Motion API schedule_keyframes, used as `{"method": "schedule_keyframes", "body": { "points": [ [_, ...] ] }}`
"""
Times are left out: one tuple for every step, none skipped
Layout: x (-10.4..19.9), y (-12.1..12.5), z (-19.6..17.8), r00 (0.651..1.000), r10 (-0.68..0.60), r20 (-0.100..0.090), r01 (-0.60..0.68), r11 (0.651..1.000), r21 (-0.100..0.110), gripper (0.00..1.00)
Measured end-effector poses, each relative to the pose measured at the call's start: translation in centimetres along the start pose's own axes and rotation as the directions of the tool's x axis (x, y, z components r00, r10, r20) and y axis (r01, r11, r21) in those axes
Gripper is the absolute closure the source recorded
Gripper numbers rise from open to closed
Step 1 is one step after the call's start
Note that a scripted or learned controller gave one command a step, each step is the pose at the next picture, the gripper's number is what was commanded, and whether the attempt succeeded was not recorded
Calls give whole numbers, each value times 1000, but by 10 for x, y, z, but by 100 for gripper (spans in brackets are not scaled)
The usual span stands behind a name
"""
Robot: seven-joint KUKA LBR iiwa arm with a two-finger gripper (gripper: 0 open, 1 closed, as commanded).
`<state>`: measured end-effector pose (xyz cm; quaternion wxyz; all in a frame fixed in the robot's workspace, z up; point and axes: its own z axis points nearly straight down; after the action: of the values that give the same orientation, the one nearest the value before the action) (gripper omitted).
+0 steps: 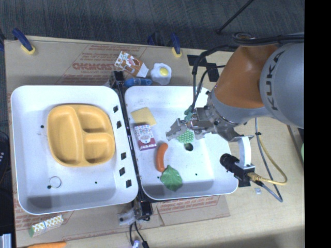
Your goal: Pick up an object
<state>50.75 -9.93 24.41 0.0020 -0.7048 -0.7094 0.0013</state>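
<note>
**Ana:** Fingers (178, 130) down low in the right bin (207, 182) now, and between them I can see a small green-and-white patterned object (185, 136). How wide they're spread I honestly cannot tell from up here, and whether that's a real grip or just contact, I can't call either.

**Ben:** Agreed. It sits right at the tips, so I'd judge that's the target. The grey arm (258, 81) leans in over the bin's right side, wrist tilted toward the middle, which reads to me as a low approach to something lying flat.

**Ana:** Plenty of alternatives near it. Left of the patterned object lies an orange sausage-shaped toy (161, 155), a green leafy piece (171, 178) just below that, then a red-and-white packet (145, 136) and a yellow block (143, 116) towards the bin's left wall.

**Ben:** All well apart from the tips, so less chance of dragging a neighbour along, I'd say.

**Ana:** Surroundings: the left bin (26, 138) carries a yellow divided tray (80, 134). Both bins rest on printed cardboard (88, 63) laid over the counter (289, 216), with blue clamps at the far edge.

**Ben:** Dark carpet-like floor (103, 9) beyond that, and loose cables trailing off the arm's side of the right bin.
</note>
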Motion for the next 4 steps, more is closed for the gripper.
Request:
{"method": "schedule_keyframes", "body": {
  "points": [
    [0, 8, 139, 1000, -4, -1, 4, 1000, 2, 0],
    [0, 9, 129, 1000, -9, 0, 9, 1000, 3, 100],
    [0, 9, 129, 1000, -9, 0, 9, 1000, 2, 0],
    [3, -12, 153, 999, -38, 0, 38, 999, 0, 0]
  ]
}}
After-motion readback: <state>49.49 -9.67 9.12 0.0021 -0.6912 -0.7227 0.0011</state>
